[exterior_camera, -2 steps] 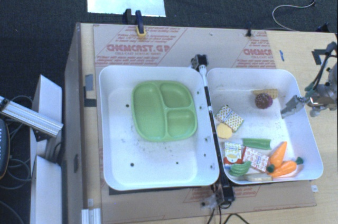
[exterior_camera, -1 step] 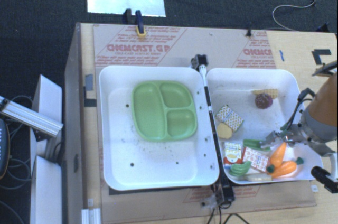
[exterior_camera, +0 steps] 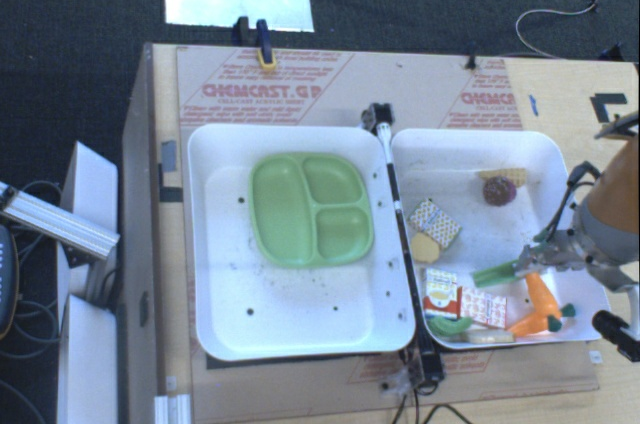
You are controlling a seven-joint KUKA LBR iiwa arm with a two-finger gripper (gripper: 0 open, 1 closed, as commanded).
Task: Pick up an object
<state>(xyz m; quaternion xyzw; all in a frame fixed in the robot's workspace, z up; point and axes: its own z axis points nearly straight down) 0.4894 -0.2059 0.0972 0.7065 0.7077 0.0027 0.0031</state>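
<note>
From here nothing looks lifted yet: my pincer (exterior_camera: 530,262) hangs low at the right white bin (exterior_camera: 455,144), just above the orange plastic carrot (exterior_camera: 540,297), and I cannot tell its state. The cardboard-topped desk (exterior_camera: 300,82) also holds the left bin's green divided plate (exterior_camera: 310,210), dark carpet (exterior_camera: 70,32) around.
</note>
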